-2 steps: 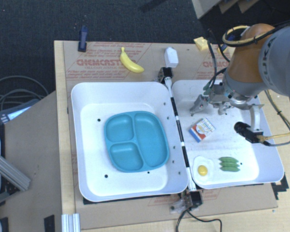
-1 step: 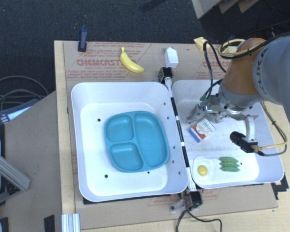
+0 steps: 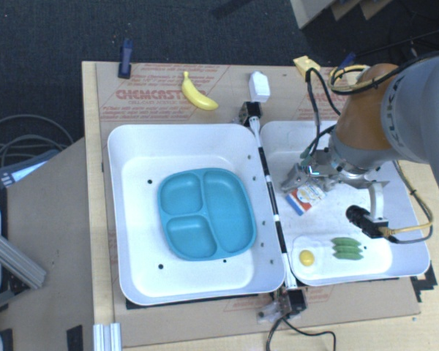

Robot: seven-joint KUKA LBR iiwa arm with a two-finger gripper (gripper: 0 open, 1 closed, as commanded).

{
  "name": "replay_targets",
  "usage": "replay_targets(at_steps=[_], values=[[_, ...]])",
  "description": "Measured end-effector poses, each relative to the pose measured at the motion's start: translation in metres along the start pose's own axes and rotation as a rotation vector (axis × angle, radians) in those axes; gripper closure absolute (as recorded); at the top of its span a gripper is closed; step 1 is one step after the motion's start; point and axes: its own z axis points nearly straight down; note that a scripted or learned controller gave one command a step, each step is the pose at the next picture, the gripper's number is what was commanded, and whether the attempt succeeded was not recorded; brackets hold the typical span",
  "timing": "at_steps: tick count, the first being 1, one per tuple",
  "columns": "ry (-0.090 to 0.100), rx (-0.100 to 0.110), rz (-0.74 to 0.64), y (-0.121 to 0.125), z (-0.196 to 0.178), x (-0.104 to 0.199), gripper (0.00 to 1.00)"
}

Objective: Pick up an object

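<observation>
Descent seemed the step in hand: the end effector (image 3: pixel 311 175) hung low in the right bin (image 3: pixel 402 258), directly over a small red, white and blue packet (image 3: pixel 304 197) lying just below its tip. Whether its grip was wide or narrow could not be told from above. Judged from this, a good pick needed the tip centred on the packet, clear of the bin divider (image 3: pixel 271 196) just to its left. Farther down-frame lay a green pod (image 3: pixel 347 248) and a yellow piece (image 3: pixel 306 257).
</observation>
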Motion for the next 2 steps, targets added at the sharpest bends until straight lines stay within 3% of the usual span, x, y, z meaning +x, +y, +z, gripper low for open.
replay_targets(at_steps=[1,2], values=[[0.0,-0.002,0.001,0.0004,-0.0099,0.0002,1.0],[0.0,-0.001,0.001,0.0003,-0.0097,0.0003,0.0]])
